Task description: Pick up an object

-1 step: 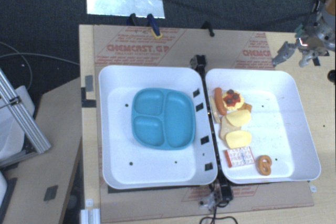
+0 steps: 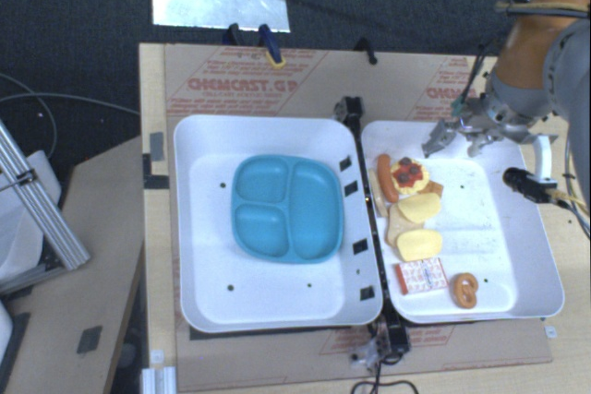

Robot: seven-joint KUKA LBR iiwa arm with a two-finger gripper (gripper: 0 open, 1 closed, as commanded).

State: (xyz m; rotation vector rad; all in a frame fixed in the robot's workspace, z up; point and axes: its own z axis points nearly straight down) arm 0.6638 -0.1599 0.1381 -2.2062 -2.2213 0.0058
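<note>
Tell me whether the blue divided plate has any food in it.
Empty. The blue divided plate shows bare compartments; the toy food lies in the right bin.

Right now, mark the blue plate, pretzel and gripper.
blue plate [image 2: 286,208]: camera view, on its centre divider.
pretzel [image 2: 464,290]: camera view, on its middle.
gripper [image 2: 457,141]: camera view, midway between its fingertips.

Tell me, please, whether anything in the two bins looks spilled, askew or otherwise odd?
Nothing looks spilled or damaged. The toy food sits bunched along the left side of the right bin, pieces touching or overlapping, while the blue divided plate in the left bin carries none. The gripper hangs over the right bin's far edge.
</note>
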